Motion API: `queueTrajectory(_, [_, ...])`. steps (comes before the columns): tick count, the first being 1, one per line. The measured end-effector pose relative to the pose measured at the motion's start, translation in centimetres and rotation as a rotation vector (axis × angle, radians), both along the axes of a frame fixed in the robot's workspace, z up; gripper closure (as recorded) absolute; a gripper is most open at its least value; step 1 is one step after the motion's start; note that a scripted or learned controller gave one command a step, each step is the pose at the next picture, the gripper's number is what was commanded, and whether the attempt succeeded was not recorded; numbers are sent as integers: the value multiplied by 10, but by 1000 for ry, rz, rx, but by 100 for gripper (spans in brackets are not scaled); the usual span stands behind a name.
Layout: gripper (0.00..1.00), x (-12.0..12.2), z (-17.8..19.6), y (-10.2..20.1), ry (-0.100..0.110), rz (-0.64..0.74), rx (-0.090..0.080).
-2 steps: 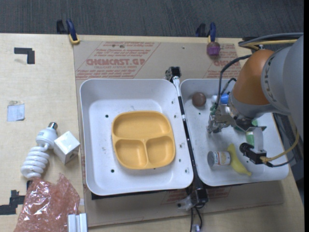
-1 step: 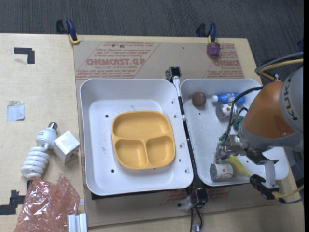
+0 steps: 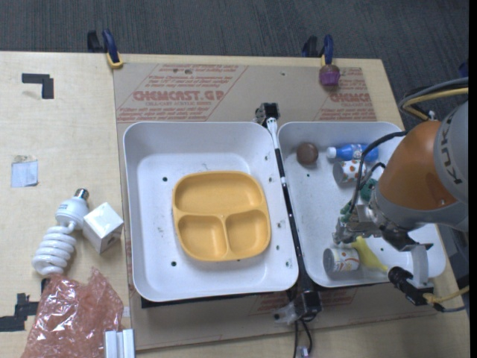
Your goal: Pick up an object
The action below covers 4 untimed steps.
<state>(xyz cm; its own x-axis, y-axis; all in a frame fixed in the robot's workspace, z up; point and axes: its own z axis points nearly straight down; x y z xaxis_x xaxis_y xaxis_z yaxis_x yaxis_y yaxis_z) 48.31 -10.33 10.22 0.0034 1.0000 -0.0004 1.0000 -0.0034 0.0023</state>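
The right bin (image 3: 317, 200) holds several small objects. A brown ball (image 3: 307, 154) lies near its far left corner, with a blue and white bottle (image 3: 349, 153) beside it. A small white cup (image 3: 340, 260) lies on its side at the near edge, touching a yellow banana-shaped piece (image 3: 370, 253). My gripper (image 3: 350, 228) reaches down into this bin just above the cup and the yellow piece. The arm's grey body and orange band cover the bin's right half. I see nothing held.
The left bin (image 3: 145, 200) holds a yellow three-compartment plate (image 3: 221, 215). On the bench to the left lie a spiral light bulb (image 3: 59, 237), a white cube (image 3: 103, 226) and a crumpled pink bag (image 3: 71, 319). A purple object (image 3: 329, 74) sits by the far clamp.
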Motion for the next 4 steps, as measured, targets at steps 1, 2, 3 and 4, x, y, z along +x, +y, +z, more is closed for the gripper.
queueTrajectory(1, [100,-4,90,62,1,4,0])
queueTrajectory(2, [0,-5,90,62,1,4,0])
queueTrajectory(3, [0,-5,90,62,1,4,0])
queueTrajectory(4, [0,-5,90,62,1,4,0])
